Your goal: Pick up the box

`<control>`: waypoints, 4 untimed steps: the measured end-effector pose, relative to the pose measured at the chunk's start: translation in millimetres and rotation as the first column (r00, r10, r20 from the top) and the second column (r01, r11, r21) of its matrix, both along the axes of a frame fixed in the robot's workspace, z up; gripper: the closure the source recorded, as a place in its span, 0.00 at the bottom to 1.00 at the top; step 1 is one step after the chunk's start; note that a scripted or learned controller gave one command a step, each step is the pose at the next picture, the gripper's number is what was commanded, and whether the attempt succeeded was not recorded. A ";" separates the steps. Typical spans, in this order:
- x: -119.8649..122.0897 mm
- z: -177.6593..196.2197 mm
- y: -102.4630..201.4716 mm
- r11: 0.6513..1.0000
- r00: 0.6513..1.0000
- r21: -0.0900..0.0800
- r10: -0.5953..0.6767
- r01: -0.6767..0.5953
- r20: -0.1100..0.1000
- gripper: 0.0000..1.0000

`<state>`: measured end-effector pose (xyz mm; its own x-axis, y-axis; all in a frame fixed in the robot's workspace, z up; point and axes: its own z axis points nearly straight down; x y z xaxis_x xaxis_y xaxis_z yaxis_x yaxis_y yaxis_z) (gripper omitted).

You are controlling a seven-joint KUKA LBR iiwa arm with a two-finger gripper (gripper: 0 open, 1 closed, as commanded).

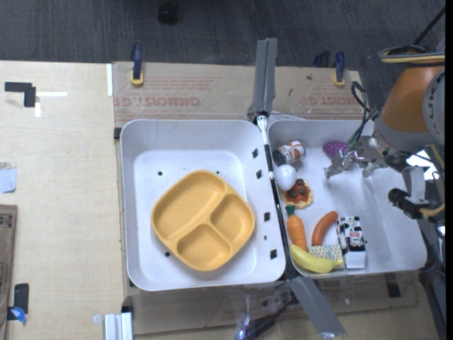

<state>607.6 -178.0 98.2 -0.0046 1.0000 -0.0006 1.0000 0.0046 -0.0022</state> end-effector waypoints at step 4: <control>28.6 96.7 167.8 0.978 0.978 0.000 -0.210 0.210 -0.001 1.00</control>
